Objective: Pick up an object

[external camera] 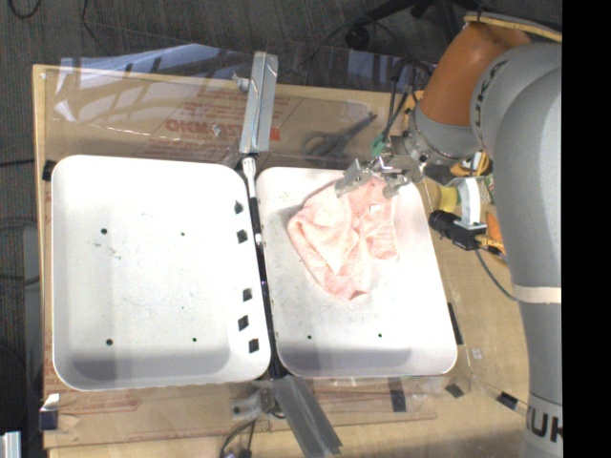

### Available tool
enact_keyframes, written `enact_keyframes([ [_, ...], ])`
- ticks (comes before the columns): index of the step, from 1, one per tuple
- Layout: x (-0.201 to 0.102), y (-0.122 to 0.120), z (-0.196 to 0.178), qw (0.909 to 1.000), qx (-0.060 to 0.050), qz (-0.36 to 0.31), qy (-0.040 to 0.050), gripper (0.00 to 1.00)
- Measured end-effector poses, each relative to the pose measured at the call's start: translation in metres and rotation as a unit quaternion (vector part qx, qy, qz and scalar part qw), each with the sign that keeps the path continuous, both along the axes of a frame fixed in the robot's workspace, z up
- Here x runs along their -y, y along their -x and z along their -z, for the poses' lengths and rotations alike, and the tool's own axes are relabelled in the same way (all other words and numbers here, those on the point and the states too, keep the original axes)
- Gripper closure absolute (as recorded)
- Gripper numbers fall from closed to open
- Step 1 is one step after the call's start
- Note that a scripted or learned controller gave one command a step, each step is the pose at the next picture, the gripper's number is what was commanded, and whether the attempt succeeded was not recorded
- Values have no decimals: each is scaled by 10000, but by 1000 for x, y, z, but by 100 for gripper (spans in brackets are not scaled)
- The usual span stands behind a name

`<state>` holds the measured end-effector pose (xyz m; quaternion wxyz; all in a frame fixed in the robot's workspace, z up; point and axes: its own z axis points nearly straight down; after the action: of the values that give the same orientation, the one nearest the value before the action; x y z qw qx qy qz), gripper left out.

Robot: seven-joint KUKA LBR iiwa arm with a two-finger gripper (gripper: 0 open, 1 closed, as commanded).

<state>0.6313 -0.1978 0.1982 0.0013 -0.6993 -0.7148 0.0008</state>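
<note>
Camera view: jaws [373, 176] spread over pink cloth [346, 238] in right bin [420, 346]; arm lettering "KU".

The left bin [143, 275] lies bare and open from above. In the right bin [420, 342] a crumpled pink cloth [346, 239] fills the middle (front floor free), and the arm [516, 113] crowds its far right corner.

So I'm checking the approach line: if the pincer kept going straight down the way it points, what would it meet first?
Most likely the pink cloth: the pincer sits over its upper edge in the right bin. Its height above the cloth is unclear from this view.
</note>
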Motion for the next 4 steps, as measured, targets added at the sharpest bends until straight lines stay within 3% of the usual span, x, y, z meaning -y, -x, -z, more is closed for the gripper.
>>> enact_keyframes([
  [1, 11, 9, 106, 9998, 16, -185, 3, 0],
  [2, 11, -14, 106, 9993, 5, -366, 1, 0],
  [4, 11, -14, 106, 9993, 4, -370, 2, 0],
])
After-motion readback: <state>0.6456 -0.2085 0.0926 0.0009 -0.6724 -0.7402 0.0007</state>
